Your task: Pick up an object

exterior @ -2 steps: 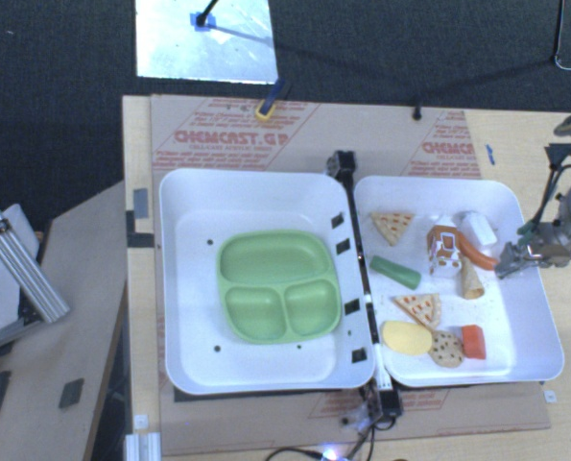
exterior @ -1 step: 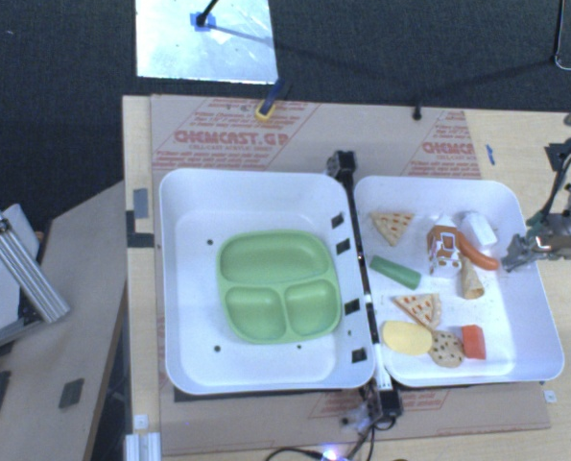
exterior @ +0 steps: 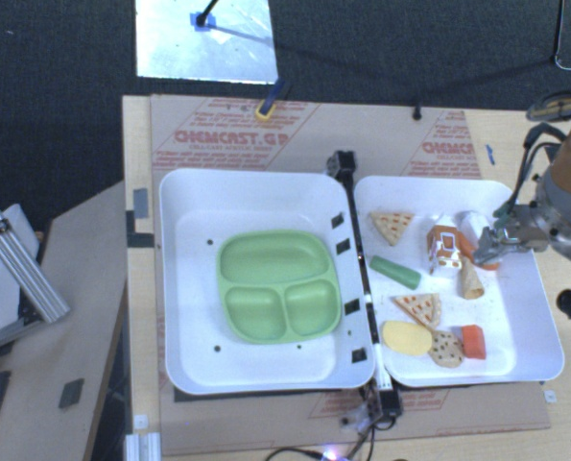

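Camera view looks down at a slant on 2 white bins set side by side on a bench. The left bin (exterior: 184,219) holds a green plate (exterior: 277,286) with 3 compartments, lying flat near the middle.

The right bin (exterior: 539,344) holds the small things. A pizza slice (exterior: 392,226) lies near its far left corner. A green cylinder (exterior: 394,272) lies on its side below that, close to the divider between the bins. A second pizza slice (exterior: 418,307) sits just below and right of the cylinder, and a yellow oval piece (exterior: 406,338) lies beneath it, touching a brown cookie (exterior: 446,350). An orange block (exterior: 473,341) stands just beside the cookie on its right. A small white and orange carton (exterior: 444,247) stands in the upper middle of the bin, with a tan cone (exterior: 470,281) just to its lower right.

The grey arm comes in from the right edge, and the gripper (exterior: 488,248) is low over the right bin, just right of the carton and above the cone. An orange piece shows beside its tip, but how far the fingers are spread, and whether anything is between them, cannot be told from here.
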You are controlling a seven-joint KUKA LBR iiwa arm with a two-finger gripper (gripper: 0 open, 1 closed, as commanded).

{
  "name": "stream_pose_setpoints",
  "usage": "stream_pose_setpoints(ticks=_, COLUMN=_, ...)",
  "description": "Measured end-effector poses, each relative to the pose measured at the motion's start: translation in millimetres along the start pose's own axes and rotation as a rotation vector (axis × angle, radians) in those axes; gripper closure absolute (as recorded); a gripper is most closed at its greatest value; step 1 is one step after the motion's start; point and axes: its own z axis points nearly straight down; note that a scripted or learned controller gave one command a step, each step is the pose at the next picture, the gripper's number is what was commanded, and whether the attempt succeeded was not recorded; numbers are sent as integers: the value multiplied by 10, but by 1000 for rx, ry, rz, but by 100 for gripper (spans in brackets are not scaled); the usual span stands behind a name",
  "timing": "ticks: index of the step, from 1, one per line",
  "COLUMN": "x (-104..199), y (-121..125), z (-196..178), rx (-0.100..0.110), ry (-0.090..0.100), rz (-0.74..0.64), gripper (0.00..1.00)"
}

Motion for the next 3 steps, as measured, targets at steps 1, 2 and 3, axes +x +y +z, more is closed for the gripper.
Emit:
stream_pose_setpoints(ticks=1, x=536, y=161, z=-81, rx=0, ry=0, rz=0, gripper=100)
stream_pose_setpoints(ticks=2, x=1022, y=236, z=-89, rx=1, ry=0, rz=0, gripper=100)
stream_pose_setpoints(ticks=3, x=1550, y=398, z=97, rx=2, ry=0, rz=0, gripper=100)
